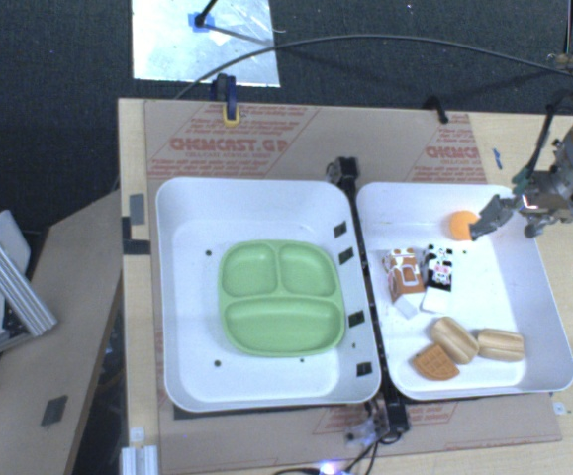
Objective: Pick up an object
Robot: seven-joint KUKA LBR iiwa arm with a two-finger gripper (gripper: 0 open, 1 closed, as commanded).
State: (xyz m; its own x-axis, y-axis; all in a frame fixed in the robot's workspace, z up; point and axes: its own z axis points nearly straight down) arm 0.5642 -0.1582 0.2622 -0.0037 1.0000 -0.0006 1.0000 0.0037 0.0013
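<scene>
The right bin (548,305) holds an orange ball (459,225), a brown and white toy (403,272), a black and white toy (439,265), two tan bread rolls (453,338) (501,344) and an orange cracker (435,363). My gripper (507,226) hangs over the far right part of this bin, just right of the orange ball. Its fingers (484,223) are spread open with nothing between them, and the left fingertip is close beside the ball.
The left bin (192,216) bears a green divided plate (281,298). Black clips line the wall between the two bins (357,275). A cable arcs over the back of the bench, and a metal frame (9,285) stands at the far left.
</scene>
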